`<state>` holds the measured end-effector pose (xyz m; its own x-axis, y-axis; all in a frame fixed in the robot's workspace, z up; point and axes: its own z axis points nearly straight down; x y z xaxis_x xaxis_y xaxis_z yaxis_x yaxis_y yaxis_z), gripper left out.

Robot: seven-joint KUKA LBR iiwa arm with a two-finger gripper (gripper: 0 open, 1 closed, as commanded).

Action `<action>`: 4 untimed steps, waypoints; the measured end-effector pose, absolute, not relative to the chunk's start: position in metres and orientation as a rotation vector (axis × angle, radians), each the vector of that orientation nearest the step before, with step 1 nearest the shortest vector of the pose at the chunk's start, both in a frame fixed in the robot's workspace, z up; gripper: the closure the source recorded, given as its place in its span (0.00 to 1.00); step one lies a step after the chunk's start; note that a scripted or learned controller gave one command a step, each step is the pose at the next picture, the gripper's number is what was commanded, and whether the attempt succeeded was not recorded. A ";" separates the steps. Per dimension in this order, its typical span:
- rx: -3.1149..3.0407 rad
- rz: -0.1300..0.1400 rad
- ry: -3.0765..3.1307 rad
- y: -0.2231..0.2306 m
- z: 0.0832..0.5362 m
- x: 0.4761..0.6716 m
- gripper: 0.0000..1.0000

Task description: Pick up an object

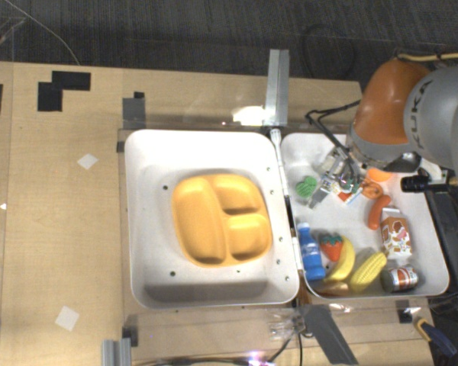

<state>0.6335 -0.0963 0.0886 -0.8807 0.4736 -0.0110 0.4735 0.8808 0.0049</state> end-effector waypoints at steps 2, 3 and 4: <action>1.791 0.006 2.572 -0.117 0.087 0.643 0.00; 2.322 0.008 2.106 -0.124 0.088 0.614 0.00; 2.432 -0.006 2.035 -0.170 0.087 0.661 0.00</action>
